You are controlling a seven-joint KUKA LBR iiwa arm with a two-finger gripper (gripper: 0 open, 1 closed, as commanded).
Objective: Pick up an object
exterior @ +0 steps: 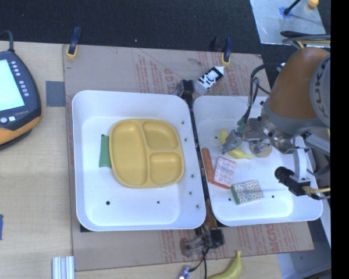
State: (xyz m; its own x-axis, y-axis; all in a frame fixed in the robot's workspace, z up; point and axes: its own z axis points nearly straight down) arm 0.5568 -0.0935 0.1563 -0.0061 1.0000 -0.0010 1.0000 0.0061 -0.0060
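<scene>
Lettering on the grey arm (305,92) reads "KU", cut off at the edge. Jaws (239,139) hang low in the right bin (267,217), tips just beside a yellow piece (239,153); spread or pressed together, cannot tell. Nearby: red-and-white printed packet (224,171), speckled rectangular sponge (247,191). Left bin (93,208): yellow three-compartment plastic plate (145,152).

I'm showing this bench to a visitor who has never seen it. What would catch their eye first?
Most striking is the yellow divided tray filling the middle of the left bin. Next, the grey and orange arm leaning in from the right, its gripper low over a yellow item in the right bin, near a small patterned box. A banana lies on the bench below the bins.
</scene>
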